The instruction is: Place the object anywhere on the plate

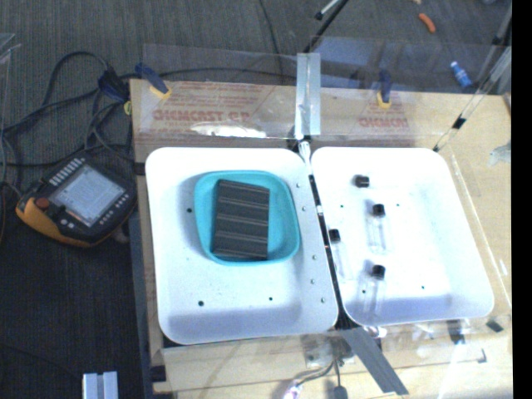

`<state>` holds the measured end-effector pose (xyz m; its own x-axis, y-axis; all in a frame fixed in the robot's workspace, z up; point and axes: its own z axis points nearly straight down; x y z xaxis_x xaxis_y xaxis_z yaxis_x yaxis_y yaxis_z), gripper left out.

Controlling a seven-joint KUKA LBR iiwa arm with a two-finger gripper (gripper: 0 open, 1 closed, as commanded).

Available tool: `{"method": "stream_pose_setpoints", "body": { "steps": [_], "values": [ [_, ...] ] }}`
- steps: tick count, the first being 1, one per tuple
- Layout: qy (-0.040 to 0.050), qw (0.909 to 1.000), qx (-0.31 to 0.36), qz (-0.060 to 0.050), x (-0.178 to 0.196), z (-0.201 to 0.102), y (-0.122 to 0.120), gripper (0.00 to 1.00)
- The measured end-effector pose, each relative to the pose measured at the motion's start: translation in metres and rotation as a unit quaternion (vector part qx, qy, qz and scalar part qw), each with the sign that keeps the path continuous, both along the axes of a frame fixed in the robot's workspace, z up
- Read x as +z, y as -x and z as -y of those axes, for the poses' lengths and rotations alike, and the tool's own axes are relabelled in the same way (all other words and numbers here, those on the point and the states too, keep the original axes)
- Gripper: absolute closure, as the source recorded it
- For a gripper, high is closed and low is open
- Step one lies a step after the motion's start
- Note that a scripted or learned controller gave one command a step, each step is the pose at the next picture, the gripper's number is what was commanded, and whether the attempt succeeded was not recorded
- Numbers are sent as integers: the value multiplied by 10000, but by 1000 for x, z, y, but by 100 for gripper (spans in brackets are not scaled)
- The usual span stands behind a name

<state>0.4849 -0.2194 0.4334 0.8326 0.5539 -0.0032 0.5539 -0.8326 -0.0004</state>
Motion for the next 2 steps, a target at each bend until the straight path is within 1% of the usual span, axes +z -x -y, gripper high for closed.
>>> {"method": "stream_pose_setpoints", "body": {
  "steps": [1, 2],
  "values": [
    [-2, 9978, -670, 1, 0, 4, 1, 0],
    [5, 9908, -1354, -1, 0, 5, 1, 0]
  ]
}}
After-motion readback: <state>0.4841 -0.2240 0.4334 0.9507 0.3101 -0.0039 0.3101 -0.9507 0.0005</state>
